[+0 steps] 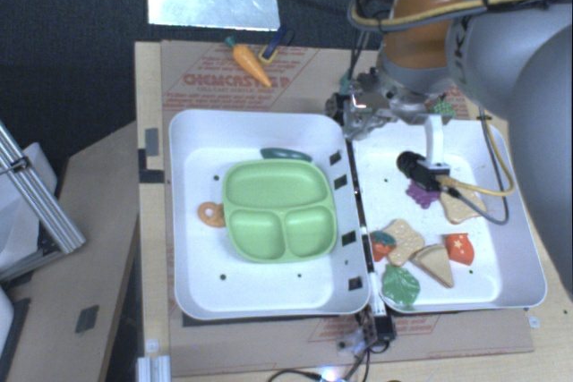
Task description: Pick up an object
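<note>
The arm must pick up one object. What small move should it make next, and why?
Probably it should shift the gripper a little toward the camera, over the purple grapes, before lowering. The gripper hangs at the far left corner of the right bin, while the grapes lie nearer the front and seem to be the closest object to it.

You see the divided tray (276,210) in the left bin (192,282), a ring (211,214) just left of it. Toy foods (434,264) cluster at the front of the right bin (503,277). A carrot (251,64) lies behind the left bin.
</note>
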{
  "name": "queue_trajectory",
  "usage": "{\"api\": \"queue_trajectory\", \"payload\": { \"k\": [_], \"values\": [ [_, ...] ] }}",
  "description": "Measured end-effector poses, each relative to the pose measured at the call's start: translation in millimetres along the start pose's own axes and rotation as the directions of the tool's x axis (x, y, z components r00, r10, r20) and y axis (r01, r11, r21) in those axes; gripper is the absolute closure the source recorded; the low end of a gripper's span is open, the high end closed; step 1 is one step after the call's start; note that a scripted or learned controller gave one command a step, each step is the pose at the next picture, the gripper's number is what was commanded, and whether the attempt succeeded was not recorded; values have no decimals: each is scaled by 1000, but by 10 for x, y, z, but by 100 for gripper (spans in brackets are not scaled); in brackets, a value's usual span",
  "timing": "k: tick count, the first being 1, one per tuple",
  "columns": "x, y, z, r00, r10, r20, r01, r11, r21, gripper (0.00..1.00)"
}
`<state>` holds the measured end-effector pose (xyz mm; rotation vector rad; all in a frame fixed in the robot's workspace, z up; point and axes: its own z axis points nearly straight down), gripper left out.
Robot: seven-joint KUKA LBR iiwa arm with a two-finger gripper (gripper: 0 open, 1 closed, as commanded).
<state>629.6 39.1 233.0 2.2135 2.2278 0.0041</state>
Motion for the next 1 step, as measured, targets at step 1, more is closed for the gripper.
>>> {"api": "queue_trajectory", "payload": {
  "k": [1],
  "values": [
    [79, 74, 155, 1000, 1, 1, -1, 1000, 2, 100]
  ]
}}
